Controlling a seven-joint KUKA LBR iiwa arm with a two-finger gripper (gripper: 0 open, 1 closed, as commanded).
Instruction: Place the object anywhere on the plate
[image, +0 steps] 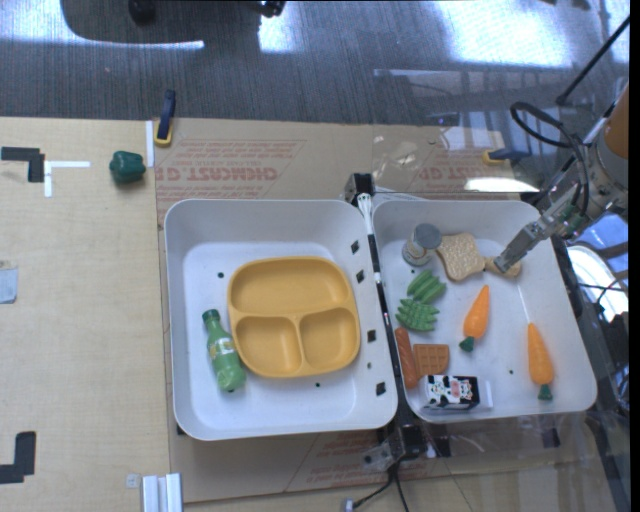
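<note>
resting in left bin: smooth yellow three-compartment plate, green bottle.

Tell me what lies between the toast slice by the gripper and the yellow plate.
The toast slice sits in the right bin beside the gripper. Toward the yellow plate stand the adjoining bin walls, with the grey can and green pea pods nearby.

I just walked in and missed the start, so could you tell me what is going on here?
A robot arm reaches in from the right, its claw down in the right bin at a small tan piece by the toast slice. Two carrots, green pea pods, a cracker and a small milk carton also lie there. The yellow divided plate sits in the left bin beside a green bottle; no food is on the plate yet.
</note>
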